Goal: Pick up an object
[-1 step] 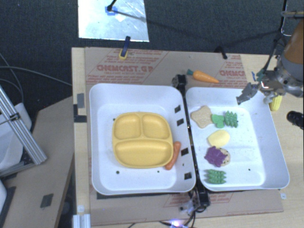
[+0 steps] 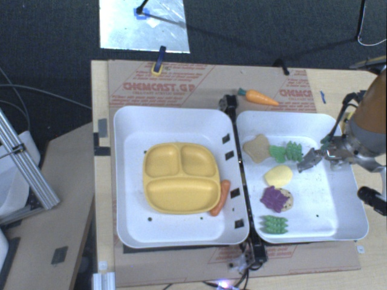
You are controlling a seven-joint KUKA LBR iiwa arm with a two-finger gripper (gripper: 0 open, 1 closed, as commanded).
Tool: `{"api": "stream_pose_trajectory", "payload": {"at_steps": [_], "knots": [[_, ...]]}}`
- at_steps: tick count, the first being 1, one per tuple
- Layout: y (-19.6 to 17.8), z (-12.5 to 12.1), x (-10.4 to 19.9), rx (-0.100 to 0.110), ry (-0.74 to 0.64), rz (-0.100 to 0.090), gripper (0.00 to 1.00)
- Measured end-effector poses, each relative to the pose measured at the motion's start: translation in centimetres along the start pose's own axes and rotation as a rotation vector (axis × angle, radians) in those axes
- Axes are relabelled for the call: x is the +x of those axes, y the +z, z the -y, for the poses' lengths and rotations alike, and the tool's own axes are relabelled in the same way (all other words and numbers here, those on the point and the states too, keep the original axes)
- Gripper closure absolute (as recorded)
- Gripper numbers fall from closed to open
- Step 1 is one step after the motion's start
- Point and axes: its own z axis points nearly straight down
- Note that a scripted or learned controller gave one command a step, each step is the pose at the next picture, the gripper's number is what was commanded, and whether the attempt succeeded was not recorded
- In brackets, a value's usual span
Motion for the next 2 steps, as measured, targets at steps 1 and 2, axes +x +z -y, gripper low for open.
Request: {"api": "stream_pose_trajectory", "payload": {"at_steps": [1, 2], "knots": [[9.3, -2.5, 5.9, -0.005, -0.010, -0.002, 0.00], [7.7, -2.6, 5.4, -0.012, -0.006, 0.002, 1.00]]}}
